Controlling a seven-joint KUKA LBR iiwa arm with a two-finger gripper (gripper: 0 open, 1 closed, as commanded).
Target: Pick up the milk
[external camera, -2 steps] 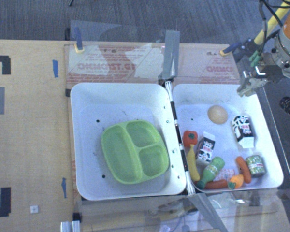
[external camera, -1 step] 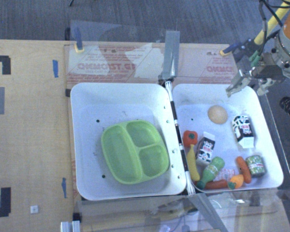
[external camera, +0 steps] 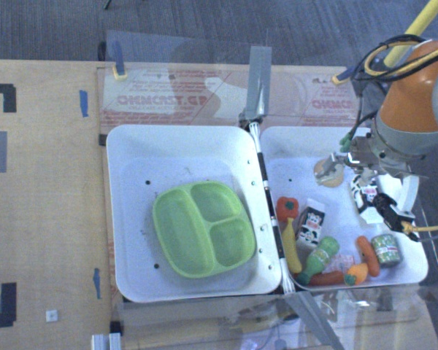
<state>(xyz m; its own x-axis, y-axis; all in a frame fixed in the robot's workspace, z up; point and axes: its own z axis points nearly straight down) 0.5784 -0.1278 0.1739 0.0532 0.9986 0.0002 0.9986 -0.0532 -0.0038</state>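
The milk (external camera: 311, 226) is a small white carton with black cow patches. It lies in the right bin (external camera: 299, 155), near its left-centre, between a red pepper (external camera: 287, 208) and a green bottle (external camera: 321, 255). My gripper (external camera: 368, 186) hangs over the right half of that bin, up and to the right of the carton and apart from it. Nothing shows in its grasp. The grey wrist and the orange band (external camera: 412, 100) hide the bin's far right corner.
A tan round item (external camera: 328, 171) lies just left of the gripper. A yellow banana (external camera: 290, 248), a carrot (external camera: 366, 255), a green can (external camera: 385, 249) and other small toy foods crowd the bin's front. The left bin (external camera: 131, 159) holds a green divided plate (external camera: 203, 228).
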